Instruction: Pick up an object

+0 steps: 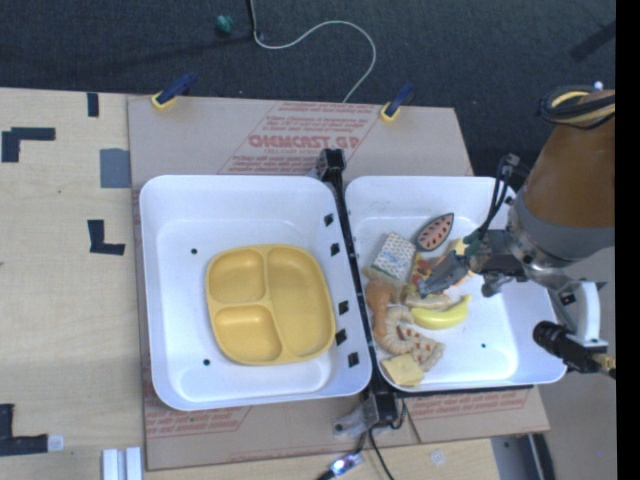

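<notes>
The arm (pixel 570 183) reaches in from the right. The left bin (pixel 165 268) holds a yellow tray (pixel 268 303). The right bin (pixel 500 358) holds a heap of toy food (pixel 405 313). The gripper (pixel 447 271) sits low on the heap, just above a banana (pixel 442 315).

Two shallow bins, left (pixel 160 268) and right (pixel 500 363), both plain white. The moulded three-compartment plastic tray (pixel 268 303) is uniform mustard yellow. The curved toy banana (pixel 442 314) is bright yellow. The oval toy slice (pixel 434 231) is reddish brown with dark specks and a pale rim. The small square block (pixel 393 256) carries a pale blue-and-cream pattern. The flat cardboard sheet (pixel 300 138) is tan with red lettering. The pale wooden tabletop (pixel 60 178) bears black and grey angular marks. The robot arm (pixel 570 183) is grey with an orange-brown band.
</notes>
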You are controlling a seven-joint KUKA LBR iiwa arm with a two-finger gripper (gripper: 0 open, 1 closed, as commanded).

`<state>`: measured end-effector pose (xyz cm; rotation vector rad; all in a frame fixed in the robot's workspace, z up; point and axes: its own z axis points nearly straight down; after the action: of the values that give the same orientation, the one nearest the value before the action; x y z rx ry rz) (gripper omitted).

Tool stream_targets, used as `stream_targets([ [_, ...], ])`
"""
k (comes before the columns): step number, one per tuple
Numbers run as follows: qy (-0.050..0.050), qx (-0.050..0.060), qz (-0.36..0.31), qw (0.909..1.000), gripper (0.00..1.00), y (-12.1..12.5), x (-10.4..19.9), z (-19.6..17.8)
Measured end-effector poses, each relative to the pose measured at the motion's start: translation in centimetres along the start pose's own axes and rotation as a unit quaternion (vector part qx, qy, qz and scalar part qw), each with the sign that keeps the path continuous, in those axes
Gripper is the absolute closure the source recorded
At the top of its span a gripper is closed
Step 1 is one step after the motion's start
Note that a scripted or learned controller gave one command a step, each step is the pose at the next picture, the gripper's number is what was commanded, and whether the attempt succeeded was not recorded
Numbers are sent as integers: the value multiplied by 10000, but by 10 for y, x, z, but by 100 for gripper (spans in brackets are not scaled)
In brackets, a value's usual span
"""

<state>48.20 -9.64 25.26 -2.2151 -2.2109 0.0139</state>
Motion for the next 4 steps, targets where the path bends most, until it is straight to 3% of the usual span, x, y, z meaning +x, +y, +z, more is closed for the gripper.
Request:
stream_targets([
  [1, -8, -66, -18, 10000, 0, 2, 0, -6],
  [4, -4, -35, -12, 10000, 0, 9, 3, 137],
])
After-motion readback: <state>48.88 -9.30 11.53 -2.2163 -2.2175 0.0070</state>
